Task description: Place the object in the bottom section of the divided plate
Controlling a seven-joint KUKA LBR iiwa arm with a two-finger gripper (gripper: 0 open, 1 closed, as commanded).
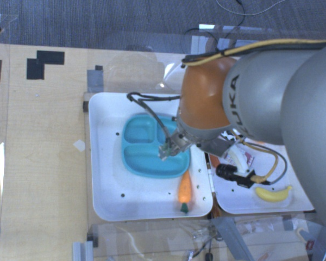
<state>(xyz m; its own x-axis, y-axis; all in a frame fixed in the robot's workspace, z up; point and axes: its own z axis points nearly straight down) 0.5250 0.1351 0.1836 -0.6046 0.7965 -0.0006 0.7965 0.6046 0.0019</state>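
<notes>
The blue plate (152, 148) lies in the left bin (106, 200) on the worktop (38, 145), and serves here as the landmark. The pincer (167, 150) hangs over the plate's right side, at the edge of its large bottom section, with the arm (271, 91) reaching across from the plate's right. Whether the pincer is open or closed cannot be told; its tip is small and blurred, and nothing can be made out in it. The likely object, a carrot (185, 188), lies just below and to the right of the plate, on the bin floor, close to the plate's rim but outside it. The plate's bottom section looks bare. So the task seems not yet done: the carrot remains to be picked up and set into that section. A banana (273, 193) and a packet (240, 157) lie in the other bin, well to the right of the plate.
</notes>
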